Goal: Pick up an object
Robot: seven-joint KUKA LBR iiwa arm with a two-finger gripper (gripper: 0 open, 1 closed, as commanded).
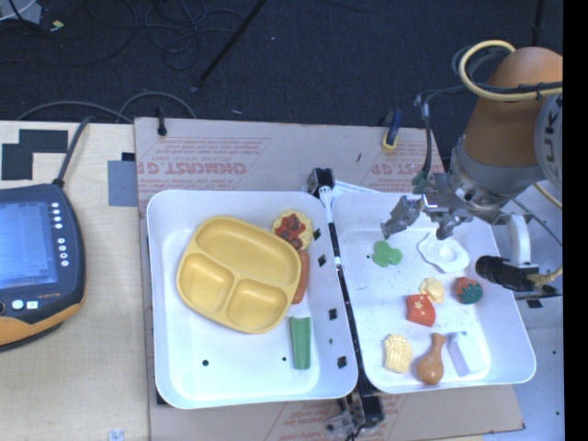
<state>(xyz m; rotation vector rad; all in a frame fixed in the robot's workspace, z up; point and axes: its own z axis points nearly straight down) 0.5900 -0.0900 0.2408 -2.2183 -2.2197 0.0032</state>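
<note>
Camera view: arm (501, 136) overlaps right bin's (514, 361) far rim, gripper (424, 219) spread.

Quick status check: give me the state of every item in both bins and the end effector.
Yellow plastic divided tray: flat, left bin.
Green plastic stick: lying beside tray.
Green broccoli toy: resting, right bin, untouched.
White fried-egg toy: flat.
Red wedge toy: resting.
Brown pear-shaped toy: on its side.
End effector: open, holding nothing, above the right bin.
</note>
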